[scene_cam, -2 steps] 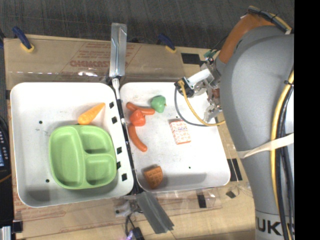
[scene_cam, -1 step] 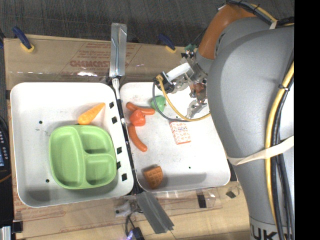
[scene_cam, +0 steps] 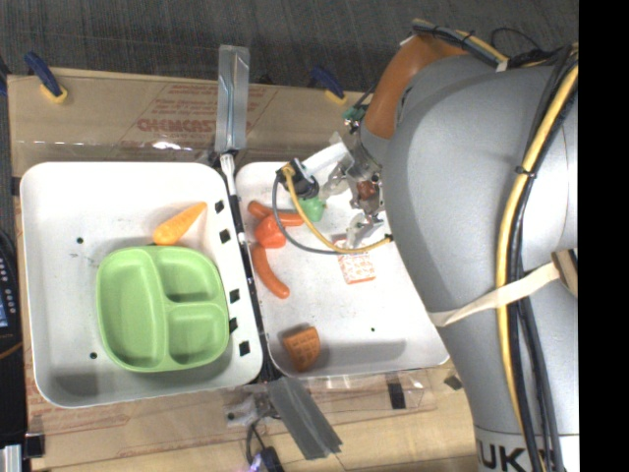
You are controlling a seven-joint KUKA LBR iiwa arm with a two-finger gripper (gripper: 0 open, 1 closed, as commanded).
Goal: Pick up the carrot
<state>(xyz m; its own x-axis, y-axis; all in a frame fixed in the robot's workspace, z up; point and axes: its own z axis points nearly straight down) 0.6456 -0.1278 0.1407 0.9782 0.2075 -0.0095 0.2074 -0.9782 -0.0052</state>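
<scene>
Carrot [scene_cam: 180, 223] in left bin [scene_cam: 39, 264], just behind divided tray [scene_cam: 162, 308]; pincer [scene_cam: 362, 209] over right bin [scene_cam: 393, 323].

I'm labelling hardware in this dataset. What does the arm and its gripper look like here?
The arm is bulky, rounded and grey, with an orange band near the wrist. Yellow and black cables run along its side, and a yellow cable loops down by the metallic gripper. White letters "UK" show at its base.
</scene>
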